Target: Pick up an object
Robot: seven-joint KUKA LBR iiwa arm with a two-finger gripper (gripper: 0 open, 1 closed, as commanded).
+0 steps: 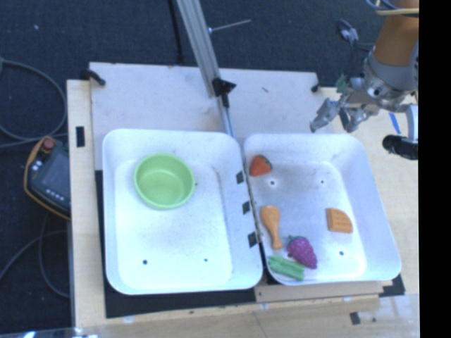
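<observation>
The gripper (pixel 337 117) hangs above the far right corner of the right bin (pixel 366 167), its two grey fingers spread apart with nothing between them and touching nothing. Above it the arm's orange band (pixel 396 37) rises toward the top right corner, with looped cables beside it. The right bin is a shallow white tray with rounded corners and a faintly speckled floor, and it holds the small toy foods on offer: a red strawberry-like piece (pixel 260 165) with a green top near the far left corner, a tan drumstick shape (pixel 271 224) along the left wall, a bumpy purple bunch of grapes (pixel 301 251) just beside it, a green pod-like piece (pixel 286 267) lying on the near rim, and an orange wedge (pixel 339 220) on its own toward the right. All lie well apart from the gripper. The left bin (pixel 120 259), touching the right one, holds a smooth light green bowl (pixel 165 180) standing upright. A slanted aluminium rail (pixel 200 41) crosses the bench behind the bins, and an orange-edged handheld pendant (pixel 48 177) lies on the dark floor to the left.
</observation>
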